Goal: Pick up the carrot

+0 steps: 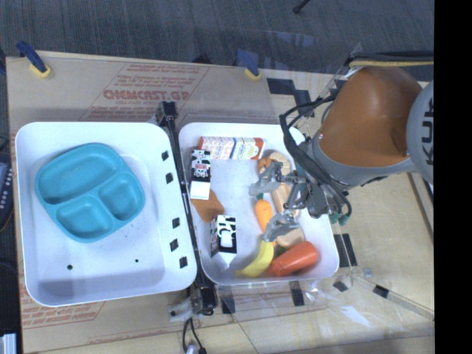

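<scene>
Right bin [221,135]: clutter along its right side. Claw [270,209] open, fingers straddling the carrot [263,214], which lies mid-right, just above the banana [257,260]. Carrot judged light, rigid, smooth, likely a plastic toy; take it across the thick middle.

Two white bins sit on the bench: the left bin [29,220] and the right bin [243,175]. The left bin holds one blue divided tray [88,190]. The right bin holds one carrot [264,214], one banana [257,260], one red pepper [296,257], one carton [230,147] and one brown wedge [208,203].
</scene>
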### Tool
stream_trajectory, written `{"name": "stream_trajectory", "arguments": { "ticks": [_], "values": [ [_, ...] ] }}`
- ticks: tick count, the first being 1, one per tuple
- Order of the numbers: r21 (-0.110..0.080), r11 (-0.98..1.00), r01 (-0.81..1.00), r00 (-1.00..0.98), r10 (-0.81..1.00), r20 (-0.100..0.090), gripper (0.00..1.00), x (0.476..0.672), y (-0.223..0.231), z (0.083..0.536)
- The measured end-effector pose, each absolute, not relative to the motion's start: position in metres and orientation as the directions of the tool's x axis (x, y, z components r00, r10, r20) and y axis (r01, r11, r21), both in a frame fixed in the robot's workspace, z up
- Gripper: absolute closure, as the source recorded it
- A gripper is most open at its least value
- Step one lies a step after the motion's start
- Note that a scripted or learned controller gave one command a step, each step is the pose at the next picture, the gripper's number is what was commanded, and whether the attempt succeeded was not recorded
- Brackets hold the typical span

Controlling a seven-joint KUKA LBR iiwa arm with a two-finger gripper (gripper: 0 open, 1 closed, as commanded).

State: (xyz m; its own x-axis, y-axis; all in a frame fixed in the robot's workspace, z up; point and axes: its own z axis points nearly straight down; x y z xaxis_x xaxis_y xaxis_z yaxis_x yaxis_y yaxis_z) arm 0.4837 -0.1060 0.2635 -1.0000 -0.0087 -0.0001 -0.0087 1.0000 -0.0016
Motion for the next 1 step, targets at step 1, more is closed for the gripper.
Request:
{"name": "stream_trajectory", "arguments": {
  "ticks": [1],
  "values": [
    [-0.003, 1.000, 0.025, -1.000, 0.025, -0.016, 0.00, 0.5302, -0.1163, 0.1185]
  ]
}}
